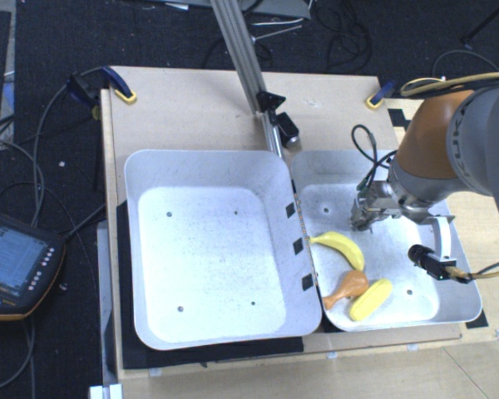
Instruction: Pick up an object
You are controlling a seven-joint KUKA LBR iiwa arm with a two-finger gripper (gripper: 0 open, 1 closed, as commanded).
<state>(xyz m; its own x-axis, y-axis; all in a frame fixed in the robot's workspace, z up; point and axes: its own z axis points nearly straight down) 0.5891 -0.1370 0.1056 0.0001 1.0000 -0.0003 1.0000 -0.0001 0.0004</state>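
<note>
Grey arm — orange band, black cables, metal gripper

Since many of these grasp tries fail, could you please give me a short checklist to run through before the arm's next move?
1. Things to pick lie in the right bin: ok; a banana, an orange drumstick-shaped toy and a yellow oblong piece sit there.
2. Gripper is over the right bin: ok.
3. Gripper is above a target: not ok; it sits up and to the right of the banana.
4. Targets are well apart: not ok; the toy and the yellow piece touch.
5. Finger state: cannot tell.
6. Something already held: cannot tell.
</note>
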